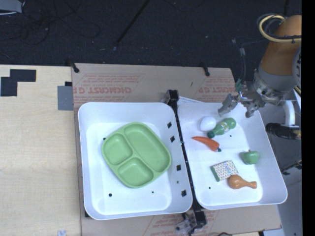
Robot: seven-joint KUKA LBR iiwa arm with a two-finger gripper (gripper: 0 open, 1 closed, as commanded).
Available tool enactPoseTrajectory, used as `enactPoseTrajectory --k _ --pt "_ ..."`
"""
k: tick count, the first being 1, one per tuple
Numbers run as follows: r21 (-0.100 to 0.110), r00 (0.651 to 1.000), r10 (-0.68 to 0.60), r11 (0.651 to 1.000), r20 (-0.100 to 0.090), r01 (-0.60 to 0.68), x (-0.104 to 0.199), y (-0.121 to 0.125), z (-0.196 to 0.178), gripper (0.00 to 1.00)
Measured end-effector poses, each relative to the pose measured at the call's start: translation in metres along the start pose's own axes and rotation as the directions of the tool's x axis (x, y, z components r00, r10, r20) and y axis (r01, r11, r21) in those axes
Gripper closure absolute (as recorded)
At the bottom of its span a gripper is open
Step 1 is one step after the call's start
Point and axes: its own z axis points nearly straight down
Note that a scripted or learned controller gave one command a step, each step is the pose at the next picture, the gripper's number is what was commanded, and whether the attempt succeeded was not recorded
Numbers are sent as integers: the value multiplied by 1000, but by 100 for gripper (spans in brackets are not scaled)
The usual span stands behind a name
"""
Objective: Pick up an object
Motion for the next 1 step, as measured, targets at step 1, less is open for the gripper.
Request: enactPoseTrajectory --k 1 --pt "-13 1000 -2 1000 2 2 0 2 -9 0"
